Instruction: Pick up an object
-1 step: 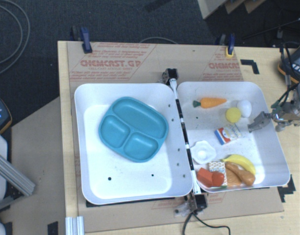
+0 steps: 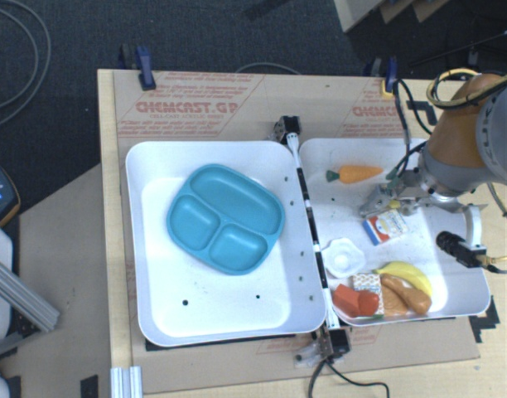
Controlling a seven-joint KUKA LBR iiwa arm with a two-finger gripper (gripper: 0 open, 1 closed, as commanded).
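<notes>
In the camera view, the worktop [image 2: 113,222] carries two shallow white bins side by side. The left bin [image 2: 154,305] holds a blue divided plate [image 2: 226,218], lying flat a little left of the bin's middle and slightly toward its far side.

The right bin [image 2: 461,293] holds the small things. A toy carrot [image 2: 354,173] lies near the far left corner, its orange tip pointing right. A small carton with red and blue print [image 2: 384,225] lies near the middle of the bin. A white cup-like piece [image 2: 343,257] sits against the left wall, nearer than the carton. Along the near wall there is a cluster: a red piece [image 2: 356,301] at the left, a small checkered packet [image 2: 367,282] just beyond it, a sausage [image 2: 405,295] touching them on the right, and a banana [image 2: 410,274] curving over the sausage's far side.

The arm [image 2: 462,135] reaches in from the right, its orange band over the far right part of the right bin. The jaws [image 2: 394,201] are down low just above the carton's far edge; how wide they stand cannot be told, as the metal parts blur together. Nothing is visibly held between them.
</notes>
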